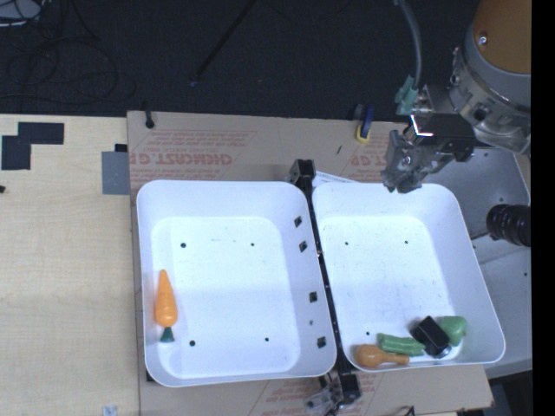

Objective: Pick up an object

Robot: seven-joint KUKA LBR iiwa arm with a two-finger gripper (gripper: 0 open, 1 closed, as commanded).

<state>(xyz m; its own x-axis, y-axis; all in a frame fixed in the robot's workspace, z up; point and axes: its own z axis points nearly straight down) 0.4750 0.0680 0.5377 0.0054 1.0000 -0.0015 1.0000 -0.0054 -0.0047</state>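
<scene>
— Two white bins sit side by side in front of us, the left bin (pixel 221 202) and the right bin (pixel 390 206), meeting along a dark divider down the middle of the frame.

— Where do we see the gripper (pixel 404 180)?

— Upper right of the frame, hanging over the far rim of the right bin. We cannot tell whether it is wide or narrow; it reads as a dark grey clump from this angle. We see nothing gripped in it.

— And the things to pick?

— In the left bin, we find a toy carrot (pixel 165 302) lying against the left wall, near the lower left corner, its green top pointing toward the bottom of the frame. In the right bin, a small cluster sits at the lower right corner: a green piece (pixel 452 327) by the rim, a black block (pixel 431 334) touching it, a long green pod (pixel 400 344) beside that, and an orange pear-shaped piece (pixel 376 356) lowest, by the near rim.

— How far is the gripper from them?

— Well apart from all of them.
</scene>
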